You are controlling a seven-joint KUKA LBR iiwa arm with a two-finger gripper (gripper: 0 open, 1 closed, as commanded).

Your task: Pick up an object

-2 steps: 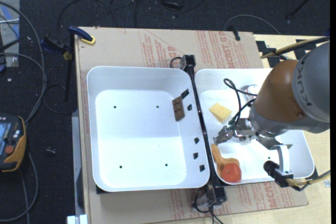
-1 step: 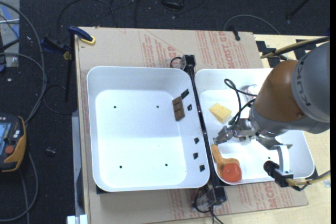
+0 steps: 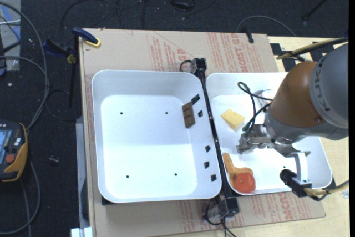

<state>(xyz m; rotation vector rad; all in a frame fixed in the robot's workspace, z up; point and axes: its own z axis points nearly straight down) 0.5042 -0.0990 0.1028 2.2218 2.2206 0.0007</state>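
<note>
Camera view shows the tool (image 3: 248, 140) hanging low in the right bin (image 3: 319, 147), with the arm (image 3: 308, 101) over it so I cannot tell how it is set. A yellow block (image 3: 232, 118) lies just up-left of the tool. An orange-handled piece with a red head (image 3: 241, 175) lies below it, handle running along the bin's left wall, so room there looks tight.

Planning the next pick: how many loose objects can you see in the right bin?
2. A yellow block lies near the right bin's middle, left of the tool. An orange-red object sits at its near left corner. The arm covers part of the bin, so more may be hidden.
</note>
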